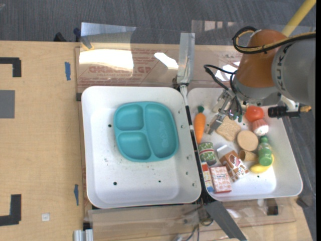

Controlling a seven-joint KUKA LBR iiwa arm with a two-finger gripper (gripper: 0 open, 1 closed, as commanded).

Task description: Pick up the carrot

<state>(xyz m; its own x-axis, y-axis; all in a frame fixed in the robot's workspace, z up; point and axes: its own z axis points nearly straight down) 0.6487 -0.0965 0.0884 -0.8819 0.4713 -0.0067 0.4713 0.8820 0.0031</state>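
The carrot (199, 126) lies along the left wall of the right bin (288, 185), green top pointing away, with a small can (206, 152) just below it and a tan cracker (228, 130) to its right. The gripper (219, 118) hangs beside the carrot with its fingers parted and holding nothing. A teal divided plate (146, 131) sits in the left bin (95, 149).

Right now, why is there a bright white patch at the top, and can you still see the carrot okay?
In the camera view, light bounces off the clear plastic sheet behind the left bin, washing it white; the carrot in the right bin is evenly lit and sharp, with the gripper beside it looking slightly soft.
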